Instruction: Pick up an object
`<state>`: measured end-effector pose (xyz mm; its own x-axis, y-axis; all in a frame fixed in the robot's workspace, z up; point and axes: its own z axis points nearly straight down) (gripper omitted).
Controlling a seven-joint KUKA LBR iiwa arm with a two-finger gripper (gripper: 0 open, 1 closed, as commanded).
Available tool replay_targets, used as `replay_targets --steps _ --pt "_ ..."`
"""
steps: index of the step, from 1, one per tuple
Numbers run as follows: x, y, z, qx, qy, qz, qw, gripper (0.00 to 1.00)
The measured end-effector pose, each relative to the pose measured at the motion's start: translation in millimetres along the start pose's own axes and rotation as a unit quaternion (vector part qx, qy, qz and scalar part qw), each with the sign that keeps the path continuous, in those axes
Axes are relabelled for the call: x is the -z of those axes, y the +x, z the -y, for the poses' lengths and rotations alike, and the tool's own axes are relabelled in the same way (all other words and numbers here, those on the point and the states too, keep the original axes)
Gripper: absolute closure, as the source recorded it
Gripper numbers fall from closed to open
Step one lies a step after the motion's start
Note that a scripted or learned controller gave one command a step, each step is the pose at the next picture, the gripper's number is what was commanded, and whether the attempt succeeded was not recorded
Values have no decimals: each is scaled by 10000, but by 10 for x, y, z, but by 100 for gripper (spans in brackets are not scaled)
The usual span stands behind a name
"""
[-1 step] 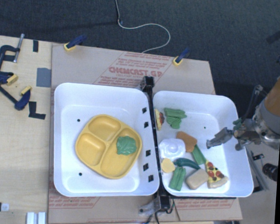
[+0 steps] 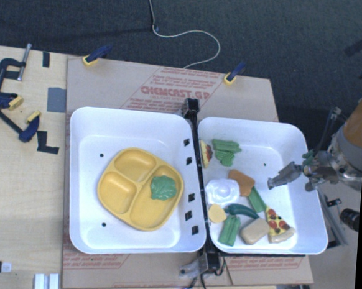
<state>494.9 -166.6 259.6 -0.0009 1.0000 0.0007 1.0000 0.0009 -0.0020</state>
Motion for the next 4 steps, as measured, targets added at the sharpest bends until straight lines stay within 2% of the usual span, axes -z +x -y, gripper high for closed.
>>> replay_targets --steps 3,4 --pt "-1329 23 135 -1 23 -6 10000 0" --pt "-1745 3 128 -15 -26 35 10000 0"
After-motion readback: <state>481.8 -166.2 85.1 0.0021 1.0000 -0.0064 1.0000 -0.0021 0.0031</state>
